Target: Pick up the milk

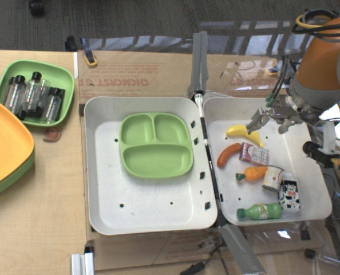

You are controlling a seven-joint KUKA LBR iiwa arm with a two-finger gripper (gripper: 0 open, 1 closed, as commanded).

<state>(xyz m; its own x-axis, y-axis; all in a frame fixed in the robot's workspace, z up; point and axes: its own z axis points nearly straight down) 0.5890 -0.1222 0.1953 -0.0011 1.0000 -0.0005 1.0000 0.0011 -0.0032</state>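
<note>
Camera view, milk carton, white with black cow-like patches, gripper seemingly spread

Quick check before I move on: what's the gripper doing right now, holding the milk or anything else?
Gripper: open, holding nothing, poised above the banana in the right bin; the milk carton lies apart near the front.

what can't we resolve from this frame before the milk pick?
- Milk carton, camera view: black-and-white cow pattern shows, print too small to read.
- Gripper, camera view: too small and blurred to judge its finger gap or height above the banana.
- Arm, camera view: cut off by the right edge.
- Vials in the green tray: contents too small to tell.
</note>
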